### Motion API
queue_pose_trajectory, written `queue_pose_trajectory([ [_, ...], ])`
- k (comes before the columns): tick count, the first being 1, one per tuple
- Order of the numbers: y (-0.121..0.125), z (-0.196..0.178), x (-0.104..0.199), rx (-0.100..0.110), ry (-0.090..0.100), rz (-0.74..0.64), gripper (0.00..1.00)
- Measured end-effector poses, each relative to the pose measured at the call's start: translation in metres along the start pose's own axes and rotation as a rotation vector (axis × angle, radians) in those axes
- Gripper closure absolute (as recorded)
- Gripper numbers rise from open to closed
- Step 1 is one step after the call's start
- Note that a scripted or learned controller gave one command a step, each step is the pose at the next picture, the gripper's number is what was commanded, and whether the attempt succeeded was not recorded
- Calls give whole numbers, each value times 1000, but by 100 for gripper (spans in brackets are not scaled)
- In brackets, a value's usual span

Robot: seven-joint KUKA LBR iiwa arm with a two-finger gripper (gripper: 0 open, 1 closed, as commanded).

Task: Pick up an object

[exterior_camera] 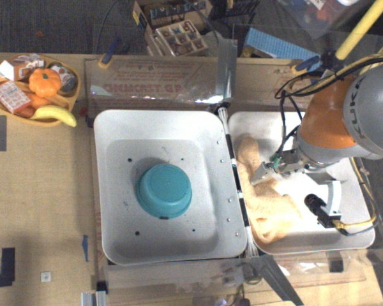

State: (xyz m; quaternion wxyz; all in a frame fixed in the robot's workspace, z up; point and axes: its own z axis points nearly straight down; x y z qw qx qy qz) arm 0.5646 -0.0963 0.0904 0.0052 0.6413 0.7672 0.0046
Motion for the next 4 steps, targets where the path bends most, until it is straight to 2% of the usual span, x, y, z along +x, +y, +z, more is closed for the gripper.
queue_pose_trajectory([
  [1,1,-9,-1,-2,2,5,100],
  [2,1,-8,-2,-2,2,5,0],
  [3,-1,0,-1,0,-1,-34,0],
  [4,0,-9,-2,-2,1,-30,100],
])
